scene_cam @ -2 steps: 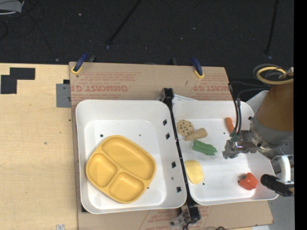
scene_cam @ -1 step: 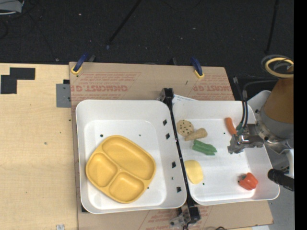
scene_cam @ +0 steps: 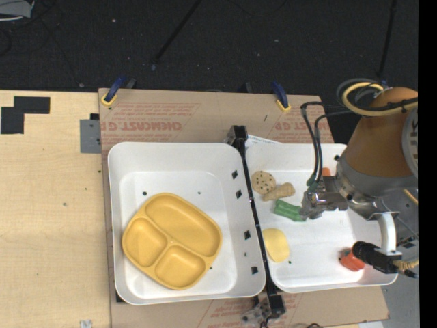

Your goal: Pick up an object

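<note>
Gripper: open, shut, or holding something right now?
Gripper: cannot be told; it sits low in the right bin, at the end of the green piece.

Grey arm [scene_cam: 382,183], orange band, black cables
</note>
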Controlling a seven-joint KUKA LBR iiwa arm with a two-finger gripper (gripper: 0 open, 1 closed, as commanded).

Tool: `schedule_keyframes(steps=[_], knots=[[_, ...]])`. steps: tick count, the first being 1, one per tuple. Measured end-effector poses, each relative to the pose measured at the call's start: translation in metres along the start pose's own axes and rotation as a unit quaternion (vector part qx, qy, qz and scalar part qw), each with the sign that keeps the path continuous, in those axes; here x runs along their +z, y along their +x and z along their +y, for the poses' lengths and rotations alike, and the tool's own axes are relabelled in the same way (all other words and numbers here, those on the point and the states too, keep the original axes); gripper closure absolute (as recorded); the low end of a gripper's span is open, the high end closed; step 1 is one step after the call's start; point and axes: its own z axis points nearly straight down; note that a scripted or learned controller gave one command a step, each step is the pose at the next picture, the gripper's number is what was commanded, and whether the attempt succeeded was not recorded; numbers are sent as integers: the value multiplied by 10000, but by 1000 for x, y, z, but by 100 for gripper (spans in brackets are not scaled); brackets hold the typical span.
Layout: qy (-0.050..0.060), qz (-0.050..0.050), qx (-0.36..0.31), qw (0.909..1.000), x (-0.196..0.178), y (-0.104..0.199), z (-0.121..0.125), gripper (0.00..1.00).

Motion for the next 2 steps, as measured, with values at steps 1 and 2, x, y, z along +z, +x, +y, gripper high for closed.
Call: schedule_keyframes(steps=[1,2], knots=[[-1,0,-1,10000,-5,60,13,100],[-2,-2,2,10000,-15,111,20,100]])
